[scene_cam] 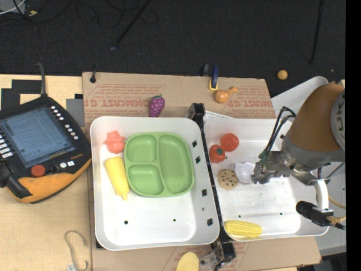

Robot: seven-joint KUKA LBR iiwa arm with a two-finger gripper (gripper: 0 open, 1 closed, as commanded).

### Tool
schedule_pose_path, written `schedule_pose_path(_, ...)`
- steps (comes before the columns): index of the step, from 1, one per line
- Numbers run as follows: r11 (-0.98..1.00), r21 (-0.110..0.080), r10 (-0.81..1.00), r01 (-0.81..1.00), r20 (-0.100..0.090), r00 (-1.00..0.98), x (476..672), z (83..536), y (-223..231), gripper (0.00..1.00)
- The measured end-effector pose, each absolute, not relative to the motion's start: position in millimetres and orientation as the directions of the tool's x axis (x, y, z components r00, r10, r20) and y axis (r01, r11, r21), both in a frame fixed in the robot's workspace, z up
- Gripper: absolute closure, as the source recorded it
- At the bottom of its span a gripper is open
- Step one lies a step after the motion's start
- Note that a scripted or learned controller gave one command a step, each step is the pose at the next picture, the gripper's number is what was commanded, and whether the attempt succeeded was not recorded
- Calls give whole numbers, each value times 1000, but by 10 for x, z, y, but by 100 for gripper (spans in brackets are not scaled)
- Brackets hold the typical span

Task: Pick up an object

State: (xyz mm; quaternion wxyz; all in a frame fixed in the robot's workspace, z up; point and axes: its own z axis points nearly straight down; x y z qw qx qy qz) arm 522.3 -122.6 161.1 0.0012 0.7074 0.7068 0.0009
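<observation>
While the arm is reaching in from the right over the right-hand bin (282, 222), its gripper (264, 171) is hanging just beside a small whitish object (243, 172), which is lying immediately to the fingers' left; I cannot tell whether those fingers are apart or together. A round cookie (228, 179) is sitting just left of that, two tomatoes (224, 147) further back, and a corn cob (243, 228) is lying crosswise at the front rim. The bin floor is looking flat and open around them.

dark, perhaps carpeted floor (169, 27)
</observation>
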Motion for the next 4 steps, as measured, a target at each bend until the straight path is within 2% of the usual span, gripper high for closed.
schedule_pose_path(1,0,5,1000,1000,0,0,5259,2238,-1201,100)
schedule_pose_path(2,0,-2,1000,1000,1,0,5257,2271,-1211,100)
schedule_pose_path(3,3,-5,1000,1000,3,-3,5005,2202,-660,100)
schedule_pose_path(4,0,-4,1000,1000,1,0,5005,2171,-728,100)
